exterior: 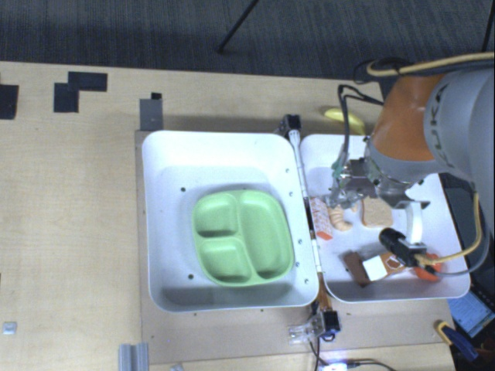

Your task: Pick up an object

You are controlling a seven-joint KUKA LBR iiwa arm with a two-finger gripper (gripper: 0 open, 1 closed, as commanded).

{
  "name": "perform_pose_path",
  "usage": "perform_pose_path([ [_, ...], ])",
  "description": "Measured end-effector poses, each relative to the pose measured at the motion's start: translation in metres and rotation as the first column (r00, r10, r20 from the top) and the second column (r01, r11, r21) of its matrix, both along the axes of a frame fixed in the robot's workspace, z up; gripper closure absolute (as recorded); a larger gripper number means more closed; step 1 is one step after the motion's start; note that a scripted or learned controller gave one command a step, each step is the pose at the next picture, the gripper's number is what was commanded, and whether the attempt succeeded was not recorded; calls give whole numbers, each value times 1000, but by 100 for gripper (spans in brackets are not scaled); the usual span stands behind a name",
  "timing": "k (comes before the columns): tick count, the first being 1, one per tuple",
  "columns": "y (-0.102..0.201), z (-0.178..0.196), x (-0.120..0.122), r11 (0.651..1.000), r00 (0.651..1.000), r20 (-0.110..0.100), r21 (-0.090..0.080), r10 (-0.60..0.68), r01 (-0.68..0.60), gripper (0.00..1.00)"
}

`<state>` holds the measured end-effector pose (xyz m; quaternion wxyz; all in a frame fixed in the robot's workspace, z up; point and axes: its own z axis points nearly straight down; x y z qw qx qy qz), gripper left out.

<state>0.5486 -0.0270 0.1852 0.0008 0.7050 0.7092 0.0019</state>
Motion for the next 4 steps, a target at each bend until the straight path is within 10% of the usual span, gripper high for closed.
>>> perform_pose_path([
  [1, -1, 0, -1, 1000, 1000, -2, -1, 0, 0, 0],
  [2, -69, -97, 35, 1000, 1000, 6, -4, -1, 1, 0],
  [3, -69, -86, 36, 1000, 1000, 10, -5, 4, -4, 100],
  [4, -21, 0, -4, 1000, 1000, 0, 0, 0, 0, 100],
])
